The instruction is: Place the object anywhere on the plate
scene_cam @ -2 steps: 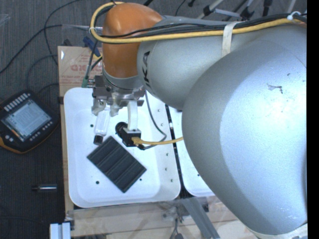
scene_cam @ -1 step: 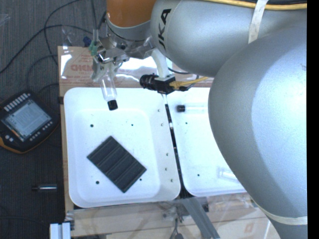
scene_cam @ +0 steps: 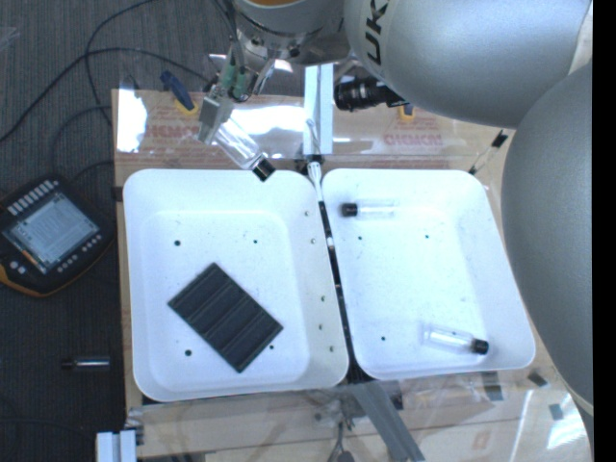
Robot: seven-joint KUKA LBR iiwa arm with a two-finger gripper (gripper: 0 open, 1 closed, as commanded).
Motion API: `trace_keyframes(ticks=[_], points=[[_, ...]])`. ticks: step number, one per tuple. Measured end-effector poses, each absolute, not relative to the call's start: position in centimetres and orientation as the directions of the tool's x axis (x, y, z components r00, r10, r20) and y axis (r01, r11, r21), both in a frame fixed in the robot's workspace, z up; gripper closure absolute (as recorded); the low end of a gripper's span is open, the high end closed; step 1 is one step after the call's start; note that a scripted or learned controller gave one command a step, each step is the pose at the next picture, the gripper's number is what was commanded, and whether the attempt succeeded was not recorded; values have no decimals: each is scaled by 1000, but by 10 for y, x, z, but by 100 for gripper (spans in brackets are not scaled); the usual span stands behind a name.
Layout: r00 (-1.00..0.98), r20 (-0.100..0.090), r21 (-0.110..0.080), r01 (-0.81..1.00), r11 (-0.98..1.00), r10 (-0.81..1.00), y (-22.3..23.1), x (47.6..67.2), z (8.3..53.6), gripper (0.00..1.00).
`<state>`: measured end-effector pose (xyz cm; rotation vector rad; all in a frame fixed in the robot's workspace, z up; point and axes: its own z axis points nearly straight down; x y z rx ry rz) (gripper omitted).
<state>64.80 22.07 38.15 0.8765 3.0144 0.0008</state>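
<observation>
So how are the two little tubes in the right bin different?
The upper tube lies level near the bin's back, its black cap pointing left. The lower tube lies slanted near the front corner, its cap pointing right. Both are clear with black caps and rest in the right bin.

Two white bins (scene_cam: 144, 258) (scene_cam: 500, 258), three clear tubes (scene_cam: 239, 148) (scene_cam: 369, 209) (scene_cam: 454, 338), and one dark ridged plate (scene_cam: 225, 316).

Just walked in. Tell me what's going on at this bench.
A grey KUKA arm reaches in over two white bins. Its hand is up above the far edge of the left bin, with a clear black-capped tube between its fingers. The dark ribbed plate lies in that left bin, with nothing on it yet. Two similar tubes lie in the right bin.
</observation>
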Motion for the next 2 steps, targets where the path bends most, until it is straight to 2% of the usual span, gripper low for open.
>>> trace_keyframes(ticks=[2], points=[[-843, -4, 4, 537, 843, 537, 222, 650, 399, 100]])
